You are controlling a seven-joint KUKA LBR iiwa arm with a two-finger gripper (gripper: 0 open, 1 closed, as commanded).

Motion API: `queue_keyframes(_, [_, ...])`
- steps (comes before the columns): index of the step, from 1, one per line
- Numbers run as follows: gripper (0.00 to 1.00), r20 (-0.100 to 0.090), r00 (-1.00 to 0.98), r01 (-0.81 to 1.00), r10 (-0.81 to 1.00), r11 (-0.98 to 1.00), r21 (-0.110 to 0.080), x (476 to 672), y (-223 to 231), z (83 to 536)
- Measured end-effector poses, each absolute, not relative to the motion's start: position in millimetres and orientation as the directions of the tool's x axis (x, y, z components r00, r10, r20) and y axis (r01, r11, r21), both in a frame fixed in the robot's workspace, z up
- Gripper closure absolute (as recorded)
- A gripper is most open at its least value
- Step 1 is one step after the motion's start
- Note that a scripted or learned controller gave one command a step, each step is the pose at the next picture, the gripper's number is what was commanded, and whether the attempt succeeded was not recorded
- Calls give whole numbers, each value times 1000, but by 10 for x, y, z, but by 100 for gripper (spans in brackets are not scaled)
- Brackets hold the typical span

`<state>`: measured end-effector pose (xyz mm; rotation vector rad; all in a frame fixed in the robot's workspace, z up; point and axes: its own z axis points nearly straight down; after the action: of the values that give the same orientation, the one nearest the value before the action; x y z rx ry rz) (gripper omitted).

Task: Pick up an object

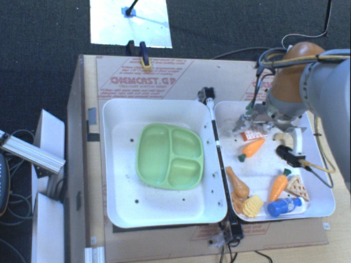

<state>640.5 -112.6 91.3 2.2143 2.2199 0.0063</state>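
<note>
Pincer (253, 126) above red-white box (253, 135), carrot (253, 147) beside, green tray (169, 156) apart

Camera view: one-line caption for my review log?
Gripper low over toy food in the right bin; green divided tray in the left bin.

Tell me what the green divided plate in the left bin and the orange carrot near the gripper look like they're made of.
The green divided plate looks like moulded plastic, matte to slightly satin: one even pale green, soft rounded compartment ridges. The orange carrot by the gripper is probably a plastic toy: flat, uniform orange with a dark green tip, though it is too small to be sure.
</note>
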Motion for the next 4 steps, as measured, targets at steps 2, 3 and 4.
queue_keyframes(2, [100,0,-2,1000,1000,2,4,5935,-1054,955])
queue_keyframes(3, [0,0,-2,1000,1000,2,4,5934,-1054,955])
queue_keyframes(4, [0,2,0,1000,1000,0,-14,6317,-1150,850])
